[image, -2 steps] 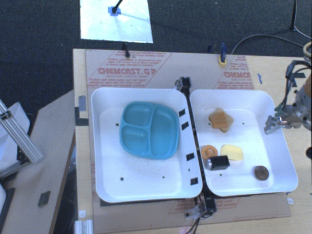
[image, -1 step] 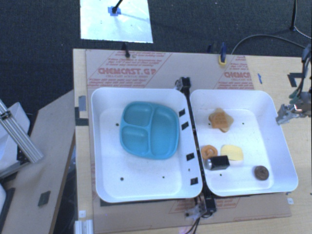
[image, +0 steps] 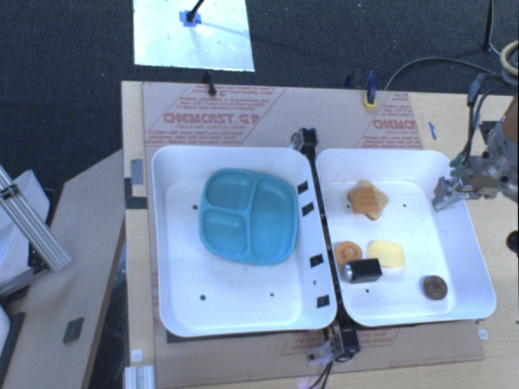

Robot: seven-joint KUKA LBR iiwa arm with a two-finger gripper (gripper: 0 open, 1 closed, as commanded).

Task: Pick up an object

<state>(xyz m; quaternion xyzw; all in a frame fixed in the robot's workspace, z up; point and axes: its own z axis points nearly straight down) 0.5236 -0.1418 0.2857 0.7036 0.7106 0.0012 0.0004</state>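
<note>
The right bin [image: 462,241] holds several small objects: a tan star-shaped piece [image: 366,199], an orange ring [image: 348,253], a pale yellow block [image: 388,254], a black box with a silver end [image: 362,271] and a brown disc [image: 435,287]. My gripper [image: 451,190] hangs at the right bin's upper right rim, apart from all of them, roughly a hand's width right of the tan piece. Nothing shows between its fingers.
The left bin [image: 174,241] carries a blue divided plate [image: 248,216]. A black clip strip [image: 316,217] joins the two bins. Cables [image: 422,65] run across the cardboard at the back right. A metal sheet [image: 192,23] lies on the floor behind.
</note>
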